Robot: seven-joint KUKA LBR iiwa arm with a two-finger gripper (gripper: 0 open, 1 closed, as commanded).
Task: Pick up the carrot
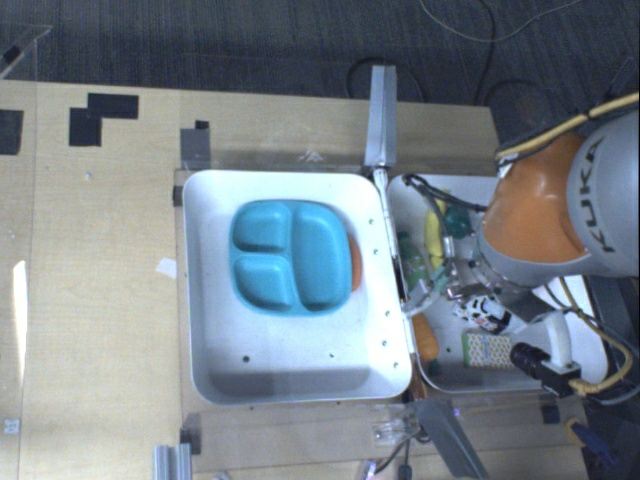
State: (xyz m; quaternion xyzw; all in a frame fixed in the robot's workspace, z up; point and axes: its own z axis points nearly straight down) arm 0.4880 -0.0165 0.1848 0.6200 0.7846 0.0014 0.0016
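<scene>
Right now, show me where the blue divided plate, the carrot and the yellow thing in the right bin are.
blue divided plate (290,256), camera view, middle ridge.
carrot (426,339), camera view, visible orange end.
yellow thing (433,240), camera view, mid-length.

two white bins (200,298), one blue plate (290,256)

Grey KUKA-lettered arm (590,193), orange band
</scene>
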